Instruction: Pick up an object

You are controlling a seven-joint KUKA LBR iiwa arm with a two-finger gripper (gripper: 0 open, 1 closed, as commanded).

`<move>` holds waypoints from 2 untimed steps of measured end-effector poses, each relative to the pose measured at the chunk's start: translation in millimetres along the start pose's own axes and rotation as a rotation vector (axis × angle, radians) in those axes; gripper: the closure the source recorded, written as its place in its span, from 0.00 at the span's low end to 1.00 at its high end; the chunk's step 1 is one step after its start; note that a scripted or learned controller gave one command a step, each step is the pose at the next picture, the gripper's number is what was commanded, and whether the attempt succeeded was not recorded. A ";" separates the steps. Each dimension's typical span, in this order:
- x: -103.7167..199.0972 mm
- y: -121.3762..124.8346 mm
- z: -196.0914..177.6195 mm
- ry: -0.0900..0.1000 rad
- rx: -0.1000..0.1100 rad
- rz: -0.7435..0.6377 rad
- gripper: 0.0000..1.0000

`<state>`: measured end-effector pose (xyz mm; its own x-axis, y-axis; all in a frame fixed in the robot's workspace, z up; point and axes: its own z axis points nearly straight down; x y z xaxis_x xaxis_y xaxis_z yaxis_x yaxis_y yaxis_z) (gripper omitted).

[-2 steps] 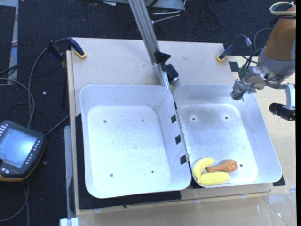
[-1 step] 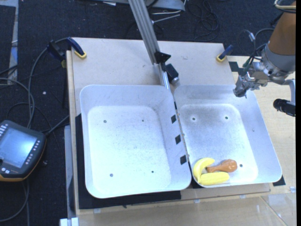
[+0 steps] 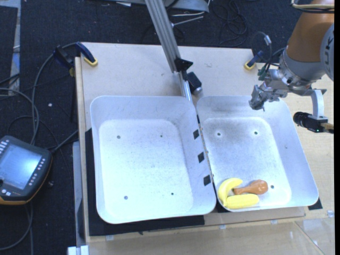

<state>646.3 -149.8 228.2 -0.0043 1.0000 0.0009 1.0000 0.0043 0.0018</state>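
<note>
A yellow banana point(image 3: 228, 187), an orange-brown drumstick-shaped toy point(image 3: 252, 187) and a yellow block point(image 3: 243, 201) lie bunched at the near edge of the right bin point(image 3: 297, 147). My gripper point(image 3: 257, 103) hangs over that bin's far right corner, well away from the objects. Nothing shows between its fingers.
The left bin point(image 3: 106, 121) sits beside the right one, with black clips along the shared wall. A slanted metal rail point(image 3: 167, 36) crosses above the bins' far edge. A pendant point(image 3: 21, 169) and cables lie off the bench to the left.
</note>
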 end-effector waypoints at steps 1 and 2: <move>61.4 -0.2 5.4 0.001 0.002 -0.001 1.00; 109.9 3.6 -5.7 0.000 0.001 0.000 1.00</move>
<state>649.4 -39.9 234.0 -0.0046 1.0000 0.0011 1.0000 0.0046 0.0008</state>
